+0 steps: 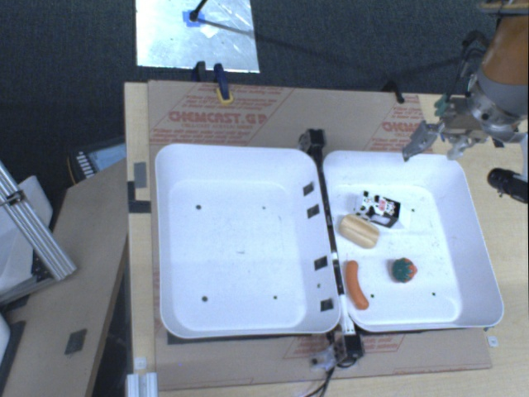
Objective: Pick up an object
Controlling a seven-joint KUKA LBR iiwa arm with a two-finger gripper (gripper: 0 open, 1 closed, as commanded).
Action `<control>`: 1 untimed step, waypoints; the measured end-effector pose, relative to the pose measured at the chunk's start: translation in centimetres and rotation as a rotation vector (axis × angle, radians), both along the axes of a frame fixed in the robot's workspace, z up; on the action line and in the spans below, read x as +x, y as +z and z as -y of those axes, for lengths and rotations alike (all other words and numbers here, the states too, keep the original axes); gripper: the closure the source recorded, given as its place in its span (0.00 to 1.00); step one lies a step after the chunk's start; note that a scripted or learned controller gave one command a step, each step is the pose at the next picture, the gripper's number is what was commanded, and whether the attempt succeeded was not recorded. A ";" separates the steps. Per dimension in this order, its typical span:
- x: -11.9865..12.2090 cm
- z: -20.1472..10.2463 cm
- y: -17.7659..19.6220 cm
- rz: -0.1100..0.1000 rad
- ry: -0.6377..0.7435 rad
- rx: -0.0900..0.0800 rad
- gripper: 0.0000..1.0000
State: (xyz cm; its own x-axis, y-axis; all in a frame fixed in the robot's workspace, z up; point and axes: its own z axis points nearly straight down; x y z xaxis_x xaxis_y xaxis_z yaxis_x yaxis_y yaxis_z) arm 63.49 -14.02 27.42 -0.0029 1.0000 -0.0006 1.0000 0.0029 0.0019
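The right bin [463, 222] holds several small objects. A black-and-white patterned piece [378, 208] lies near its middle, with a tan bread-like roll [359, 231] touching it at the lower left. An orange sausage-shaped piece [356, 284] lies along the bin's left wall. A small green and red ball [402, 270] sits to its right. My gripper [435, 145] hangs above the bin's far rim, up and to the right of the objects, open with nothing between its fingers.
The left bin [240, 238] sits beside the right one, with a black hinge strip [324, 222] between them. Both rest on a cardboard sheet [248, 114]. A shiny metal plate [197, 23] lies beyond the bench.
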 end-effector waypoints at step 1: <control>0.1 0.0 1.1 0.004 0.003 0.000 1.00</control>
